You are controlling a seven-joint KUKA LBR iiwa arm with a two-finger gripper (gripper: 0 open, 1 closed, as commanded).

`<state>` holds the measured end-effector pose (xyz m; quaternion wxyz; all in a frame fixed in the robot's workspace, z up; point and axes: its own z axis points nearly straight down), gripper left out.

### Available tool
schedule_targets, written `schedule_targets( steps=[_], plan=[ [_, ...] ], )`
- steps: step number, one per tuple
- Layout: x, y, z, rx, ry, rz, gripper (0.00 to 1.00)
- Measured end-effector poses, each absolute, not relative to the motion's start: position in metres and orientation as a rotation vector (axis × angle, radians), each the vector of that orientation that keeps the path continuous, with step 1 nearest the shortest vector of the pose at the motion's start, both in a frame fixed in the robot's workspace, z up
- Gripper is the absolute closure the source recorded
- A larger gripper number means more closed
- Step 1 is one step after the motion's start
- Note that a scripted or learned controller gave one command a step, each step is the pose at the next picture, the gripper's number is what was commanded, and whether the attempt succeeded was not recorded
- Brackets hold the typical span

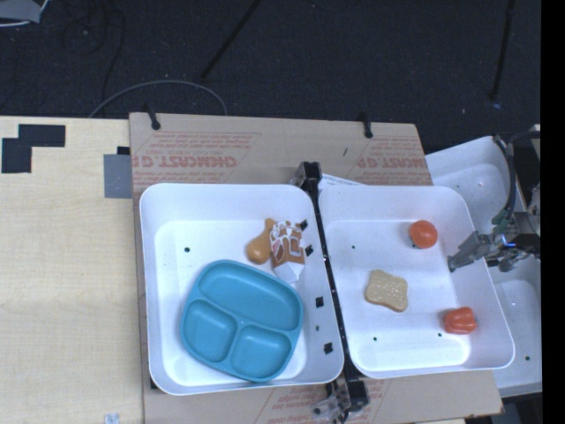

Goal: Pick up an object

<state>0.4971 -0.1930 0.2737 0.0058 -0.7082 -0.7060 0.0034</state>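
The right bin holds three things: an orange-red ball at the back right, a tan slice of bread in the middle, and a red pepper-like piece at the front right. My gripper reaches in low over the bin's right wall. It sits between the ball and the red piece, a little to the right of both, and touches neither. Nothing is seen in its grasp.
The left bin carries a blue divided plate, an orange-brown drumstick and a brown-and-white item beside it. A black divider runs between the bins. White sheeting and cables lie at the right.
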Motion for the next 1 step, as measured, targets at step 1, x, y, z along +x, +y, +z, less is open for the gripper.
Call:
schedule_targets(
  steps=[1],
  plan=[
    [0.4990, -0.1927, 0.2790, -2.220, -2.219, 0.002, 0.00]
  ],
)
